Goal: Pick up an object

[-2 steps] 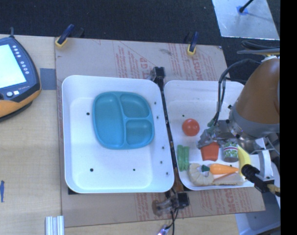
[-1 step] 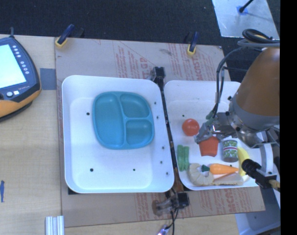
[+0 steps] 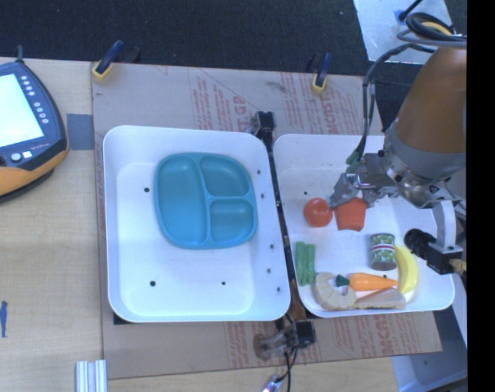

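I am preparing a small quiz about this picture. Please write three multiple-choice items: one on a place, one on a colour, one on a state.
1. Where does the divided plate lie?
A. in the left bin
B. in the right bin
C. on the bare bench

2. What colour is that plate?
A. red
B. yellow
C. blue

3. How does the small can stand?
A. upright in the right bin
B. on the plate
C. outside both bins

Key: 1 A, the plate rests on the floor of the left bin. 2 C, its surface is light blue all over. 3 A, the can's round top faces up, and it stands in the right bin beside the banana, apart from the gripper.
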### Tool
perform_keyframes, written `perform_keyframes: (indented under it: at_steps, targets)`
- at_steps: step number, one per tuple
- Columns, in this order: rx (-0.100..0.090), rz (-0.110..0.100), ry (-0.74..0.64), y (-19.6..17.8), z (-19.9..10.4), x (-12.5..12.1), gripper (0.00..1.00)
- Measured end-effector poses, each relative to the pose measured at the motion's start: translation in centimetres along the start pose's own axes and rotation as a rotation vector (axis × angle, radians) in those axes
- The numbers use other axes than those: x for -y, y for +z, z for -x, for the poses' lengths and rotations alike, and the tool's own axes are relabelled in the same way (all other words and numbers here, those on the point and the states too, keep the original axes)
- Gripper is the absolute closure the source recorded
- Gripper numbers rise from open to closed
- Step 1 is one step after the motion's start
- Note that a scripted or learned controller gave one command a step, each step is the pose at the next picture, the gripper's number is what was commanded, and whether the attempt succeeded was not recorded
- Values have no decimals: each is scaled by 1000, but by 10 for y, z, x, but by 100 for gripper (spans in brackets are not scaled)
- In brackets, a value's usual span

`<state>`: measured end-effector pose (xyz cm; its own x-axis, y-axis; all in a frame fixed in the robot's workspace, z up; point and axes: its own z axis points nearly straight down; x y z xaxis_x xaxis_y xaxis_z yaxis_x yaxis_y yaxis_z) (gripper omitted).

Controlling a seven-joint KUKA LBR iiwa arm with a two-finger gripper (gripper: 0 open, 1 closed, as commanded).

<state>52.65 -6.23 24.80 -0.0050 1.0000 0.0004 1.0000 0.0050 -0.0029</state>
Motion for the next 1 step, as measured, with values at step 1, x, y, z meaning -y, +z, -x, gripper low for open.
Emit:
perform_keyframes:
  at_steps: [1]
  targets:
    - [0, -3, -2, 6, -90, 6, 100]
